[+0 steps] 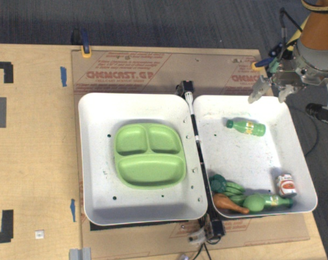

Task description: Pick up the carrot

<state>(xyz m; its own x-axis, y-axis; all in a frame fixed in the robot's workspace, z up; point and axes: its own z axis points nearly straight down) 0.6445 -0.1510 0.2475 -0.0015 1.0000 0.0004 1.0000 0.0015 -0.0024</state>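
Observation:
The carrot (230, 203) is orange with a dark green leafy top (222, 184). It lies in the right bin (245, 156) at its near left corner, tip pointing right. My gripper (270, 91) hangs above the far right edge of that bin, well away from the carrot. Its two fingers stand apart, open, with nothing between them.
A green bottle (246, 127) lies in the far part of the right bin. A second green bottle (264, 201) lies beside the carrot, and a small red and white can (287, 185) sits near the right wall. The left bin (93, 145) holds a green divided plate (150, 154).

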